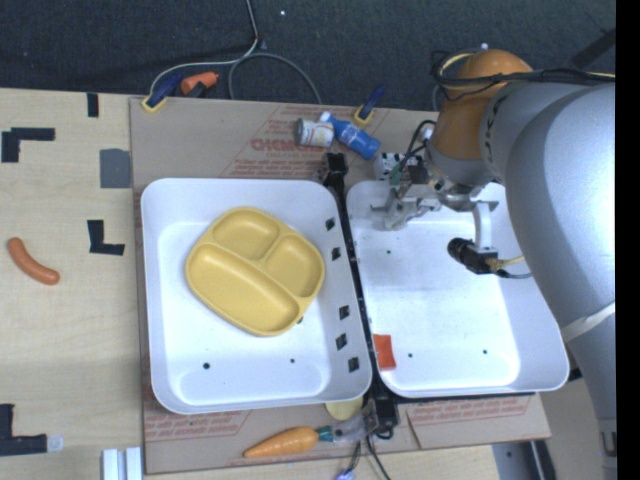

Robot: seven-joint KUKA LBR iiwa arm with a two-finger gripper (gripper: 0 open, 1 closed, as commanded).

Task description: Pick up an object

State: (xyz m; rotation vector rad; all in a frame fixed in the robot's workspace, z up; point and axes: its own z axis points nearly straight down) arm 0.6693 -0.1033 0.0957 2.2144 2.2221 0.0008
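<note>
My gripper (403, 206) hangs over the far left corner of the right white bin (500, 368), under the orange band (470, 118) of the grey arm. A small orange-red block (383, 351) lies in that bin by its near left wall, well apart from the gripper. In the left white bin (165, 368) a yellow divided plate (256, 268) lies flat.
A blue and white bottle (338, 134) lies on the cardboard behind the bins. A toy carrot (280, 442) rests in front of the bins, and a toy sausage (32, 261) on the wooden bench far left. Clamps sit at the back edge (180, 86).
</note>
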